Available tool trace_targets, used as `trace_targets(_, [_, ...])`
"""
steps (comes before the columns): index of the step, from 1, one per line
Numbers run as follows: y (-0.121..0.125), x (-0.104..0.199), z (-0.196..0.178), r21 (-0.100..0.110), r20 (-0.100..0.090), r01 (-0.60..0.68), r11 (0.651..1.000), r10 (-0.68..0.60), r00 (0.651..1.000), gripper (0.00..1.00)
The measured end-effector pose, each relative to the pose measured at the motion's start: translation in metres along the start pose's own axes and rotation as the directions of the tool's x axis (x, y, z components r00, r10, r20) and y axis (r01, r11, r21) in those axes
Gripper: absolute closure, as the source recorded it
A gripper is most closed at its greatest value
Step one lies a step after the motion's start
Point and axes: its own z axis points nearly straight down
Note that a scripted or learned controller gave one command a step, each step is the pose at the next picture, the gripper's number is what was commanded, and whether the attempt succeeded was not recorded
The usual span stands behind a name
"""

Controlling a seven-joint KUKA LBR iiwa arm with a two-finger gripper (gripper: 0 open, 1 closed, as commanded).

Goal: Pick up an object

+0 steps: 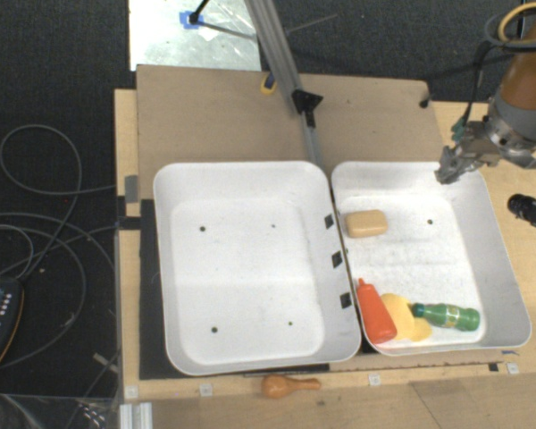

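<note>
The right bin holds a tan block near its left wall. Along its front edge lie a red-orange bottle, a yellow object and a green bottle on its side. My gripper hangs above the bin's back right corner, well apart from all of these objects. Nothing shows between its tips.
The left bin sits beside the right one, joined by black clips. A small brown object lies on the bench in front of the bins. A slanted metal pole rises behind the bins. Cables lie on the floor at left.
</note>
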Motion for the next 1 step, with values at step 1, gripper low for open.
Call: trace_targets(1, [0.0145, 0.0542, 0.0058, 0.005, -0.003, 0.006, 1.0, -0.006, 1.0, 1.0])
